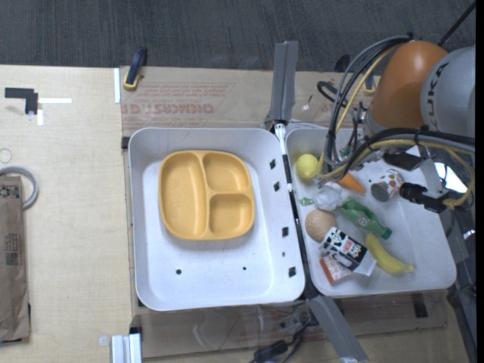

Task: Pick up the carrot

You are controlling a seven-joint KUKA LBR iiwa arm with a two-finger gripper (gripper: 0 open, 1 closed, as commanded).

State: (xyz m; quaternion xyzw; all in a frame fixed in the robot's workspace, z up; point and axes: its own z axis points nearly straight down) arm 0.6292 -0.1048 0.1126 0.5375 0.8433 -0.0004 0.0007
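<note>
From my seat I see the arm [423, 82] leaning in over the right bin [431, 274], cables looping down around its wrist. The gripper [333, 174] sits low at the bin's upper left part, but cables and the wrist cover it, so I cannot tell how the fingers stand. The carrot [351, 182] lies in that bin just beside the gripper, its orange tip poking out to the right. Near it I pick out a lemon [306, 165] by the left wall, an egg [320, 224] below that, a green packet [364, 216], a banana [388, 255], a small carton [344, 246] and a can [386, 184]. The left bin [151, 225] carries a yellow tray [206, 195] with three compartments. Both bins rest on the table [60, 165].
</note>
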